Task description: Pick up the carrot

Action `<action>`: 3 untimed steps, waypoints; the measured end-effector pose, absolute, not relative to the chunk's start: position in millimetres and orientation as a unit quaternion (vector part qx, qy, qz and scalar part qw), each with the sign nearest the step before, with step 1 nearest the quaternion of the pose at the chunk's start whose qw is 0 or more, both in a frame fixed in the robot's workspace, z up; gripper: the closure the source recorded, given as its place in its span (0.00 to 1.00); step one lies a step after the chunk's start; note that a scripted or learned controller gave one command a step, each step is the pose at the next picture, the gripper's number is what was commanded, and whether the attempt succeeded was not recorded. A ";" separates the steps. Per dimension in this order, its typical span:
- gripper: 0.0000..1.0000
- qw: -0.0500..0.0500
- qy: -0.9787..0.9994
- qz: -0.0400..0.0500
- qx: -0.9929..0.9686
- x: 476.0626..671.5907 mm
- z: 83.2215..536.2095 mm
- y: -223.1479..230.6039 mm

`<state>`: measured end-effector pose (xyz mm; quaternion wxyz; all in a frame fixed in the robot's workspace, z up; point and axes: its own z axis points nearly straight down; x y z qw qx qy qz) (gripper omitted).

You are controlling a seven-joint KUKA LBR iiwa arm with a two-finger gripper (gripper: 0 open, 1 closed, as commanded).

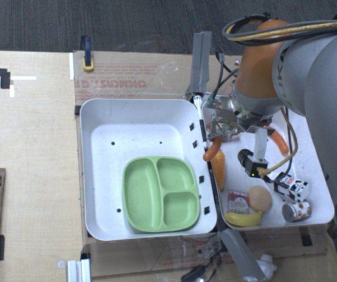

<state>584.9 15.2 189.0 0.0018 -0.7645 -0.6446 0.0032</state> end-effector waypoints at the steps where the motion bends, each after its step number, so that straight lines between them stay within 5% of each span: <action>1: 0.00 0.002 -0.645 0.003 -0.764 584.9 189.0 15.0; 2: 0.00 0.001 -0.723 0.002 -0.690 583.5 189.2 -91.0; 3: 0.00 0.000 -0.740 0.002 -0.672 568.4 89.9 -97.8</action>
